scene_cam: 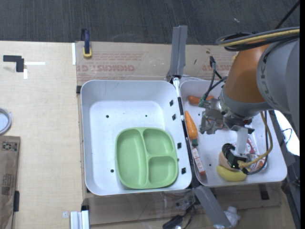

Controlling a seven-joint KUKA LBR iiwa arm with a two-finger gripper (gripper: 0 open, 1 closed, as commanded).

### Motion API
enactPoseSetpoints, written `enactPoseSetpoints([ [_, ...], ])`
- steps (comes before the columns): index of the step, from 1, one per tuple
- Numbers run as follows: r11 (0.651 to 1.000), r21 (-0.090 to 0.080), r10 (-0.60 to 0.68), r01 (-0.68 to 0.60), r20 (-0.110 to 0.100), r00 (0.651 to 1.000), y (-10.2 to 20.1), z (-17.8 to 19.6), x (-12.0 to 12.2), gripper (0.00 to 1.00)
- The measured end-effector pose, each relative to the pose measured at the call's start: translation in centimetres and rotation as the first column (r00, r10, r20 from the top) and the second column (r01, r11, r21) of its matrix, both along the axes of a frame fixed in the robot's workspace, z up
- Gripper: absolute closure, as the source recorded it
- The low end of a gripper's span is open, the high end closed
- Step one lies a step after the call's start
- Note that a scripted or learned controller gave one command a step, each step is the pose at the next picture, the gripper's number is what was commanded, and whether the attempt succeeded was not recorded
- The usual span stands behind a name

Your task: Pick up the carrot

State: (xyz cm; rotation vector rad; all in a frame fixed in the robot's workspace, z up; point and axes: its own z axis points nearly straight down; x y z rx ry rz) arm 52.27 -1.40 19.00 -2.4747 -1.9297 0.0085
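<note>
Carrot (pixel 190 124) is what we look for first: it lies in the right bin (pixel 276 173), along that bin's left wall, pointing up and down the view. Just right of the carrot we see the pincer (pixel 209 123) hanging over the bin floor, apart from the carrot; we cannot tell its state. Farther right and nearer us lies a banana (pixel 231 174). Left of the carrot, the other bin (pixel 95 128) holds a green divided plate (pixel 147 157).

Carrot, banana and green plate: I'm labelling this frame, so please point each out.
carrot (pixel 190 123), camera view, middle of its orange body.
banana (pixel 230 174), camera view, middle of its yellow curve.
green plate (pixel 125 173), camera view, its left rim.
</note>
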Motion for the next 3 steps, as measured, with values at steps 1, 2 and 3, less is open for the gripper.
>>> enactPoseSetpoints([
  [1, 0.957, 0.001, 0.288, -0.288, 0.002, 0.957, 3.8, 0.1, -3.9, 1.0],
  [2, 0.958, 0.001, 0.285, -0.285, 0.0, 0.958, 3.7, 0.9, -3.8, 1.0],
  [3, 0.875, 0.0, 0.483, -0.483, 0.005, 0.875, 7.1, 2.4, -4.5, 1.0],
])
